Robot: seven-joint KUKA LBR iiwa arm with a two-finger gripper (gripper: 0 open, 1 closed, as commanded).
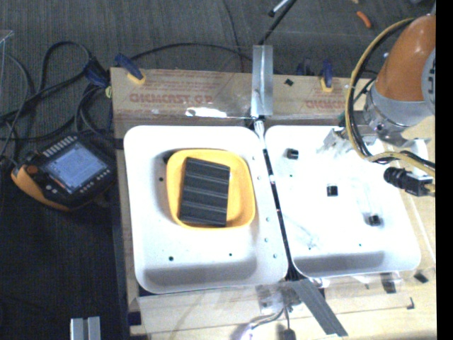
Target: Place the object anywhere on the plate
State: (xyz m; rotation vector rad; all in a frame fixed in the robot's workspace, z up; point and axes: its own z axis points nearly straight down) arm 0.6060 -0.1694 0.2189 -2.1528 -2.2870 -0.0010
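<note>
Ribbed black block is seen flat on yellow plate; judged stiff, light, best gripped across long edges. Gripper state cannot be told.

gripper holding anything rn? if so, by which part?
Cannot be told: the arm sits over the right bin, its gripper end unclear. The dark ridged object is not held; it lies on the yellow plate in the left bin.

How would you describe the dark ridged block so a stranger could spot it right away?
Find the left white bin. Inside it lies a yellow plate, and the block rests on that plate. It is dark grey with ridges across it, far larger than the small black bits in the other bin.
</note>
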